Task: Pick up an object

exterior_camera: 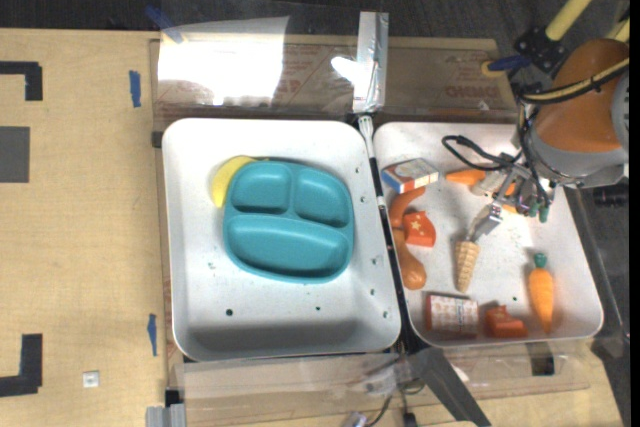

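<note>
Beside the left bin point(190, 315), which is taken up by a large teal divided tray point(288, 220) with a yellow piece point(228, 173) tucked under its far-left edge, the right bin point(585, 315) is seen to hold the small toy foods. Measured from that right bin's left wall, the tray is judged too broad and slick for a two-finger pinch.

Within the right bin, largest to smallest: a label-wrapped can point(452, 312) lies on its side at the near edge, probably light but prone to rolling; an orange carrot point(541, 288) lies toward the right wall; a ribbed ice-cream cone point(466, 262) lies at the middle.

The gripper point(487, 221) is seen just above the cone's wide end, not touching it; its jaws look narrowly parted, with nothing held between them.

The cone is judged the likeliest target: light, rigid plastic, its ribbing offering grip. It is best taken across the thicker upper half, since the taper could squirt out.
</note>
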### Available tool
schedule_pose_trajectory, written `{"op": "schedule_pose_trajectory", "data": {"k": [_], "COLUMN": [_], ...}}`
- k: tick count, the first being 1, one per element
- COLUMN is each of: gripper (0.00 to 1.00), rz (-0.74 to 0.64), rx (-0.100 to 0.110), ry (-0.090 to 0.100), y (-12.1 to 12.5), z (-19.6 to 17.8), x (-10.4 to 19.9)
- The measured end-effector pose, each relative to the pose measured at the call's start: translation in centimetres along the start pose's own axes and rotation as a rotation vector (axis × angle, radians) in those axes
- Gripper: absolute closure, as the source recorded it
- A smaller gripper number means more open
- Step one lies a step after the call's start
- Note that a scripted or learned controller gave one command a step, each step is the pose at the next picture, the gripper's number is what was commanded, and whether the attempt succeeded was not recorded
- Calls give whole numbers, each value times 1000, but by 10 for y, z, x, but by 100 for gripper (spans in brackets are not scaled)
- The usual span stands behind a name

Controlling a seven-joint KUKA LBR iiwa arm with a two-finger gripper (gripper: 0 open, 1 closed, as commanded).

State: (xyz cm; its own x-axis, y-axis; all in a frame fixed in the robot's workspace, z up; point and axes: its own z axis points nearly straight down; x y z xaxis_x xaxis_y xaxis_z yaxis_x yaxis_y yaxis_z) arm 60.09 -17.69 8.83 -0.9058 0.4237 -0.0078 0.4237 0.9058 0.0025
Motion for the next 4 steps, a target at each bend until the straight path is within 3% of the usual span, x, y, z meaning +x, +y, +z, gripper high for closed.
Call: {"op": "schedule_pose_trajectory", "data": {"k": [1,2,3,4], "gripper": [0,0,0,0], "rz": [119,145,225,365], "rx": [-1,-2,-2,-2], "ry": [-3,45,0,-2], "y": [48,23,38,17], "z": [0,-1,-1,-1], "x": [-5,-48,7,47]}}
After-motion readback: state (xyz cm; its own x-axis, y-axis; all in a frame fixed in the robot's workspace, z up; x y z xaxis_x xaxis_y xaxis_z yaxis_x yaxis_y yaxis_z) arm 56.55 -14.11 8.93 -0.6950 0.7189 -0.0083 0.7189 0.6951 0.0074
